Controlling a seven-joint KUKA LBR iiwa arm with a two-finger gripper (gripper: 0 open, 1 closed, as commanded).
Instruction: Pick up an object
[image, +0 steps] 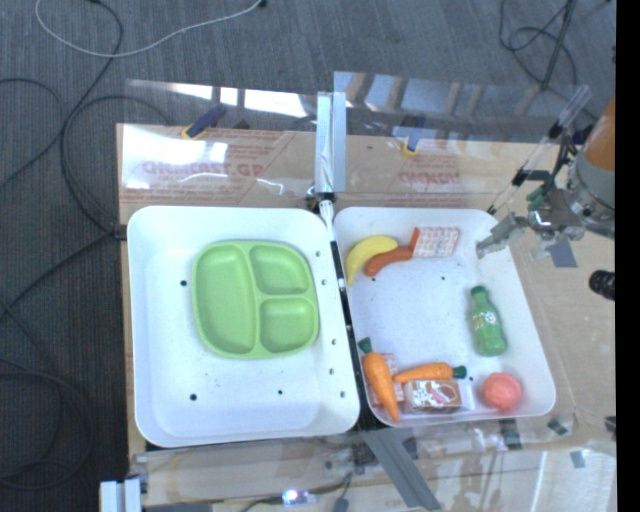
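Gripper: the gripper (497, 238) hung over the far right corner of the right bin (447, 305), reaching in from the right; whether it was released or clenched could not be told, and nothing was seen in it.
Arm: the grey arm (590, 190) with its orange band sat at the right edge, above the bench beside the bin.
Right bin, far end: a yellow banana (366, 252) lay near the dividing wall, with an orange-red sausage-shaped piece (389, 260) touching it; a small pink-and-white packet (437, 241) lay just beside that piece.
Right bin, right side: a green bottle (487, 321) lay flat, cap toward the far end, well apart from the gripper.
Right bin, near end: two carrots (380, 382) lay at the near left corner, one over a small box (437, 396); a pink-orange ball (502, 391) rested in the near right corner.
Left bin: the left bin (160, 400) held a green divided plate (256, 298), three compartments, lying flat near its middle.
Bench: brown board (200, 165) behind both bins, with a clear panel standing along the far side.
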